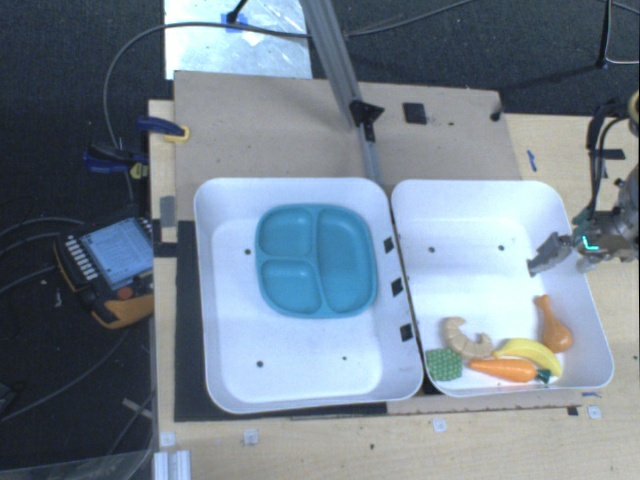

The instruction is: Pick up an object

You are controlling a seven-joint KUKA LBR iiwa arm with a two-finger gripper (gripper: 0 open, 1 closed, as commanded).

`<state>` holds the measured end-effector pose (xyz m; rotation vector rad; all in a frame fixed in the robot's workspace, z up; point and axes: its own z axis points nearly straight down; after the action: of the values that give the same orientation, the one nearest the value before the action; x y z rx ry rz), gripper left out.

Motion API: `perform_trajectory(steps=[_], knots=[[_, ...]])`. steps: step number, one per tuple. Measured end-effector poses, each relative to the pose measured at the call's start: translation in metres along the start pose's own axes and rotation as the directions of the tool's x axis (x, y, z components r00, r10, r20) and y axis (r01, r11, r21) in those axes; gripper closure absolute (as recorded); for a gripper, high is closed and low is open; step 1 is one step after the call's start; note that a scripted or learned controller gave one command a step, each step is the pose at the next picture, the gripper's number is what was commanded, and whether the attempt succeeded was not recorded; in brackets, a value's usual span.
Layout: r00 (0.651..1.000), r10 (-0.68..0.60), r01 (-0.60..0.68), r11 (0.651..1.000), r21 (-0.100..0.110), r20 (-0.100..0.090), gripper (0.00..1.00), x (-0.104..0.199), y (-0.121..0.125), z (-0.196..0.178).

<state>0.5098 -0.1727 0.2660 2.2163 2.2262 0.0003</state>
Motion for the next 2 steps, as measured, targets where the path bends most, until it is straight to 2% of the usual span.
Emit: perform_trajectory(steps=[1,2], knots=[[1.0,0.0,0.0,1.0,-0.001,0.0,0.0,0.0,0.0,0.0],[1.0,0.003,-0.003,1.0,0.002,-0.001,0.0,-0.003,-0.006,0.059]])
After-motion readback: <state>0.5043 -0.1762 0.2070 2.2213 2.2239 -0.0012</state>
